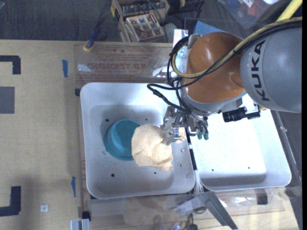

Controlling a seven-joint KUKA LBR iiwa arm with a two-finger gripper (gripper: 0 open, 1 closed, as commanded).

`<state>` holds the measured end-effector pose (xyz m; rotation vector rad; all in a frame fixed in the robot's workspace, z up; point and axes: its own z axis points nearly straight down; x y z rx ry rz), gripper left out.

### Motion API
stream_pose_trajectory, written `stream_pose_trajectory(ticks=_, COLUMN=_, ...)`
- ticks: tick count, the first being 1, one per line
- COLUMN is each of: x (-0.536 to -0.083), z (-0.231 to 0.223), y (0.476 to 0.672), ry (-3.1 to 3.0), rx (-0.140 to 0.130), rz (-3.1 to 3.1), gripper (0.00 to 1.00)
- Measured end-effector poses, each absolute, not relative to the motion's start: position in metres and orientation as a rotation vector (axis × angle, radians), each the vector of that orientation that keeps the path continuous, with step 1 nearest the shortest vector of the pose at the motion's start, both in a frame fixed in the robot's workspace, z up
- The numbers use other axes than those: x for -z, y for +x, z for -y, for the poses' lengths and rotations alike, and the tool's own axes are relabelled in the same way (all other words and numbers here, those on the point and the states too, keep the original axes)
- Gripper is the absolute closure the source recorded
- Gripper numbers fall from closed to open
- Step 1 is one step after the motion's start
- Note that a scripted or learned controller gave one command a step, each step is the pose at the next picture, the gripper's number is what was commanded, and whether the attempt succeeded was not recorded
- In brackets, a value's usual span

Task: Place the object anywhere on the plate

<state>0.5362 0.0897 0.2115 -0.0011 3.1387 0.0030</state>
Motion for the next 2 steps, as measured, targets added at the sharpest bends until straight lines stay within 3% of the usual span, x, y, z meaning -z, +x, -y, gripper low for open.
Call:
stream_pose_trajectory(ticks=1, x=-0.2158, z=-0.134, y=0.5263, ry=-0.004, rx=-0.004, rz=-3.136, gripper=1.0)
stream_pose_trajectory(ticks=2, x=-0.2161, z=-0.1339, y=0.5265, ry=-0.004, rx=-0.004, rz=-3.136, gripper=0.0)
